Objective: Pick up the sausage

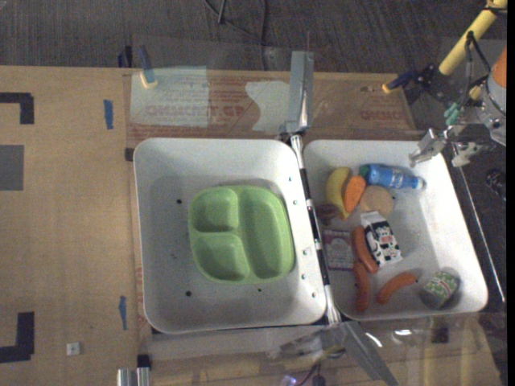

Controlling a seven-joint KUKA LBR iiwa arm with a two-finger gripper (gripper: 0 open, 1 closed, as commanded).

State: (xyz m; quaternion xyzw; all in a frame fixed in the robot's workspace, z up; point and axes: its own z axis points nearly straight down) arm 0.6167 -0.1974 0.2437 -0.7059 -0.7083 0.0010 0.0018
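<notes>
orange-red, the sausage (pixel 397 287) is seen lying aslant in the right bin (pixel 471 248), well apart from the end effector (pixel 451 139), whose state cannot be told.

Glossy plastic sheen on the green divided plate (pixel 241 233); smooth white bins (pixel 161 167); matt wooden bench (pixel 64 215).

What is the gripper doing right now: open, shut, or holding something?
Gripper: cannot be told; it sits at the right bin's upper right corner, apart from the sausage.
</notes>
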